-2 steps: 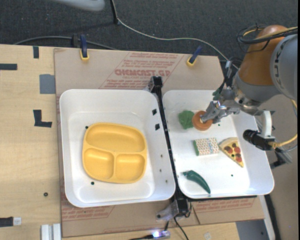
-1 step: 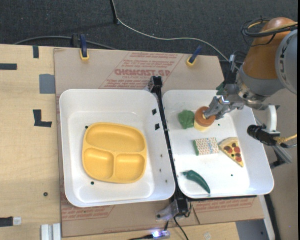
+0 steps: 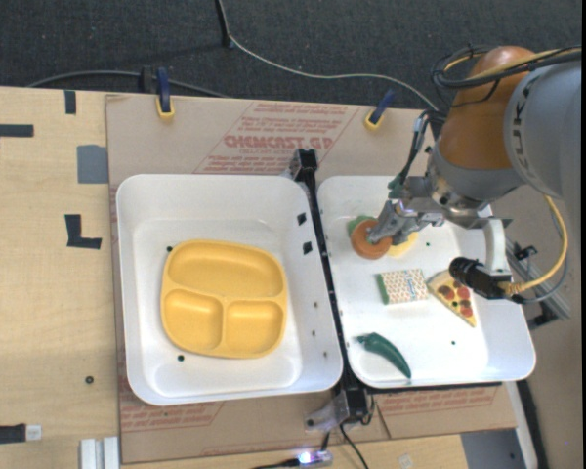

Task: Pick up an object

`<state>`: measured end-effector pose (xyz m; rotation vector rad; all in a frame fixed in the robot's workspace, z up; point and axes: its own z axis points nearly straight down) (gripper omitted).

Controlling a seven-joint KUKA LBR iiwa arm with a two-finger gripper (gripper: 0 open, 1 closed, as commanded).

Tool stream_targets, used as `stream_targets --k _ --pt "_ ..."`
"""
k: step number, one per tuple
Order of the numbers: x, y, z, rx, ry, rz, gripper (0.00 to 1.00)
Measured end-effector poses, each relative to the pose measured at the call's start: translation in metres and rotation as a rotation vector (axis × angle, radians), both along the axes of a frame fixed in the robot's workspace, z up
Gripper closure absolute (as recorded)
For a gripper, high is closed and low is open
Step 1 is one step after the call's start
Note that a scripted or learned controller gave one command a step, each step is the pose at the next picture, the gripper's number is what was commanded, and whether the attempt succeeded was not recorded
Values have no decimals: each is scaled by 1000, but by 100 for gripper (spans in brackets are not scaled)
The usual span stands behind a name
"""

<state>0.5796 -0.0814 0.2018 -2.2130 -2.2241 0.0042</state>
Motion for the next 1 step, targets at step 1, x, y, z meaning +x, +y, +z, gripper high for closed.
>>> stream_targets --k 1 --pt "-7 55 13 1 -1 2 100"
